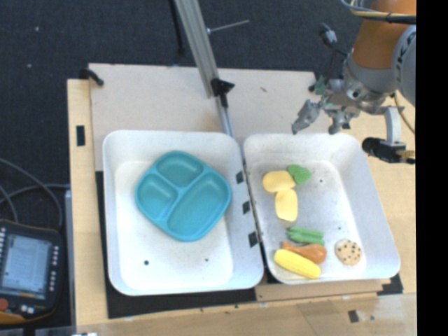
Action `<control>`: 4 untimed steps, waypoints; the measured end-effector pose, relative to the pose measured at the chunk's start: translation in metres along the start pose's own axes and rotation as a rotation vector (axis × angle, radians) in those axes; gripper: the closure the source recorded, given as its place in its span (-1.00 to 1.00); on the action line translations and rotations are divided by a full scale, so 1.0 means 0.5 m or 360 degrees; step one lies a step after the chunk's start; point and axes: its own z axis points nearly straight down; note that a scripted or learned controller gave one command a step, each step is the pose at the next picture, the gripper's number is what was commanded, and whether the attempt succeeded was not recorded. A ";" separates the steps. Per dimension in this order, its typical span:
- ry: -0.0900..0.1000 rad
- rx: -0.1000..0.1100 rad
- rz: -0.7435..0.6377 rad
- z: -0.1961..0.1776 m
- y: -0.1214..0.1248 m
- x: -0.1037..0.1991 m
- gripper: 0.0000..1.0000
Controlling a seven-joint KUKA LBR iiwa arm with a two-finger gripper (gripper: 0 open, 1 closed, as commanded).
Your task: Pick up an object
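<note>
Two white bins: left bin (119, 187), right bin (364, 180). One teal divided plate (183, 195) in the left. Right bin has seven toy foods: two pale yellow pieces (278, 181) (286, 204), two green pieces (299, 173) (305, 235), one orange carrot (308, 250), one yellow banana (297, 263), one cookie (348, 252).

Below the claw (322, 117), a yellow piece (278, 181) touches a green one (299, 173); a second yellow piece (286, 205) lies under them. Farther down: green bean (305, 234), orange carrot (308, 250), yellow banana (297, 263), speckled cookie (348, 252).
</note>
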 end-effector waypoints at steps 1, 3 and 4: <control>-0.0002 0.0001 0.0000 0.000 0.000 -0.001 -1.00; -0.0002 0.0007 0.0001 0.179 -0.001 0.001 -1.00; -0.0001 0.0008 0.0003 0.289 -0.020 0.010 -1.00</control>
